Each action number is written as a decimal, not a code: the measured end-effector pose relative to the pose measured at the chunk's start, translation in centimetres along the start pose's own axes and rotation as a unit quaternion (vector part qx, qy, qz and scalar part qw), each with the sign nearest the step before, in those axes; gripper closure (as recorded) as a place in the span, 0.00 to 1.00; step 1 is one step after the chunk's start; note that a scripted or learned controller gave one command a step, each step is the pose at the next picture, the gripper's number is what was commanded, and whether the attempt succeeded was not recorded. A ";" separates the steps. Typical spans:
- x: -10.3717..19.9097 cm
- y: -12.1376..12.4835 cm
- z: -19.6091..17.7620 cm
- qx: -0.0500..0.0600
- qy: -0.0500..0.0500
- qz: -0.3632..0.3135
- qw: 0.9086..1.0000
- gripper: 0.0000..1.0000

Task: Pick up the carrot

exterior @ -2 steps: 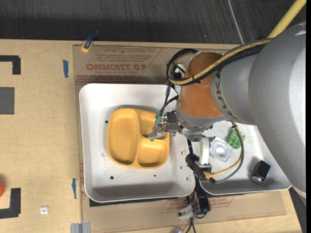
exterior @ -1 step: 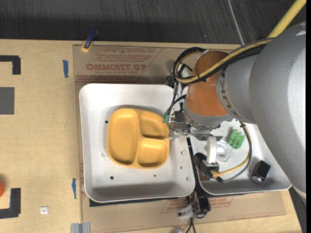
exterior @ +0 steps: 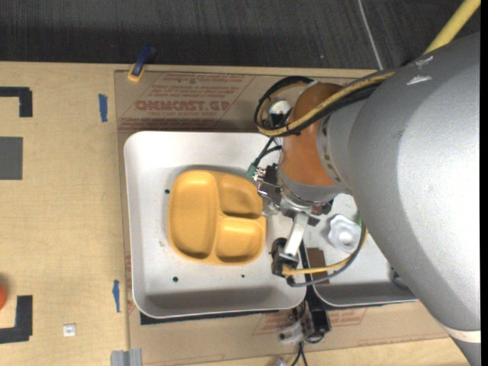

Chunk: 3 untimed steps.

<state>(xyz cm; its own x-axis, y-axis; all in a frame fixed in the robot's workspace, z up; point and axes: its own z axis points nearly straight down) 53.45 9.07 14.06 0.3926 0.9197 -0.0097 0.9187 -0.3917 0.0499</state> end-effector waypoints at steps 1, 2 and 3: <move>-5.2 2.2 -4.3 0.024 0.006 -0.064 0.998 1.00; -3.2 -3.1 -5.5 0.028 0.001 0.143 0.989 1.00; -1.2 -5.1 -5.9 0.027 0.000 0.197 0.980 1.00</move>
<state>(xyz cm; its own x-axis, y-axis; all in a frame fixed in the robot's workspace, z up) 48.02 10.16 19.68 0.7171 0.6970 -0.0011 0.6970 -0.7171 -0.0024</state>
